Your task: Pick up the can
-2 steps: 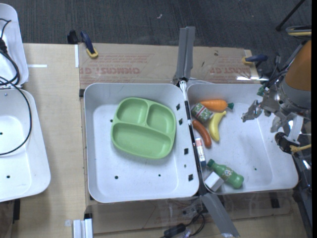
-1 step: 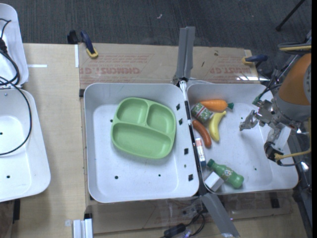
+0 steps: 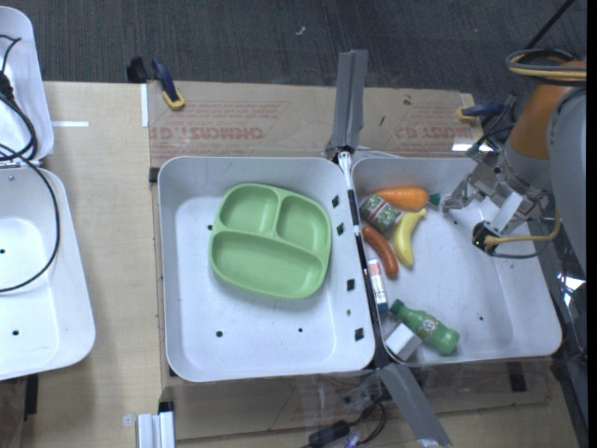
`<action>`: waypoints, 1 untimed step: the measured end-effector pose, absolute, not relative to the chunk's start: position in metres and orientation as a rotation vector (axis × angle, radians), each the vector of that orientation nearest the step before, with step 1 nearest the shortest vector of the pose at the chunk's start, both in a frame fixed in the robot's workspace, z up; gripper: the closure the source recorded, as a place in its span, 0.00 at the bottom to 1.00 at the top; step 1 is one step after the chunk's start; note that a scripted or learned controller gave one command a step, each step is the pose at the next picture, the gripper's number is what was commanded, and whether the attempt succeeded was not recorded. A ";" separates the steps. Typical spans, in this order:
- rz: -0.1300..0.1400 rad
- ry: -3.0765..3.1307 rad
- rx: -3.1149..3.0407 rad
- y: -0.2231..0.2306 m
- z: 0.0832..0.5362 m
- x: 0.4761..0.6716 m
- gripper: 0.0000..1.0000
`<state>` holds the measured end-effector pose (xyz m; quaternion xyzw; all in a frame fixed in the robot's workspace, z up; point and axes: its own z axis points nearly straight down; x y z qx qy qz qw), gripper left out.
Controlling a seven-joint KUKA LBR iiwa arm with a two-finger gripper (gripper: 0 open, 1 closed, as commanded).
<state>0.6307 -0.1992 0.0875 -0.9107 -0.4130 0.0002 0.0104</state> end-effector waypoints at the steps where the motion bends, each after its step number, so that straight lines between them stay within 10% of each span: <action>1: -0.006 -1.247 -2.868 -0.204 0.102 0.578 0.00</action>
